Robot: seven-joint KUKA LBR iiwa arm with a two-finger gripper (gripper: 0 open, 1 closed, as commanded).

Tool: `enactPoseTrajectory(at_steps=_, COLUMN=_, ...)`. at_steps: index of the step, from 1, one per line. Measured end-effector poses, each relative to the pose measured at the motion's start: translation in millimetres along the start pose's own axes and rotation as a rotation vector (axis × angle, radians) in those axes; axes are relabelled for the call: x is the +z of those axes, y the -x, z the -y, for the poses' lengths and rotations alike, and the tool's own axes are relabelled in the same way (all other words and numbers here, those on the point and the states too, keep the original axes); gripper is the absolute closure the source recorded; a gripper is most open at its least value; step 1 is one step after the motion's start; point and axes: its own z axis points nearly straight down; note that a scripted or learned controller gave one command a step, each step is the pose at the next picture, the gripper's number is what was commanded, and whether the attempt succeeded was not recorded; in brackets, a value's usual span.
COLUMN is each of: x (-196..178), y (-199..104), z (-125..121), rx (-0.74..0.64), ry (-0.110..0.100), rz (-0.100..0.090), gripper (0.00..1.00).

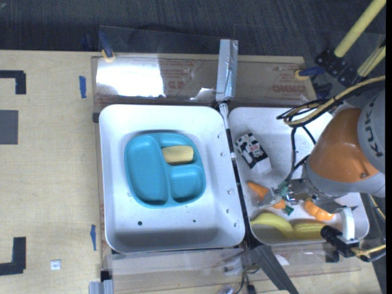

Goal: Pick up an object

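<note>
While the left bin is holding a blue divided tray with a yellow piece in its upper right compartment, the arm is reaching in from the right, bending down over the right bin. Its gripper is hanging low among the objects, and I cannot tell how the jaws are standing. A banana is lying along the near wall, orange carrots beside the gripper, a black-and-white item farther back
</note>
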Motion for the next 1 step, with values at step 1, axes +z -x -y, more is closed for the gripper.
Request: enactPoseTrajectory(at_steps=1, x=-11.2, y=0.7, z=-1.7, rx=0.002, ry=0.006, rz=0.003, gripper=1.0)
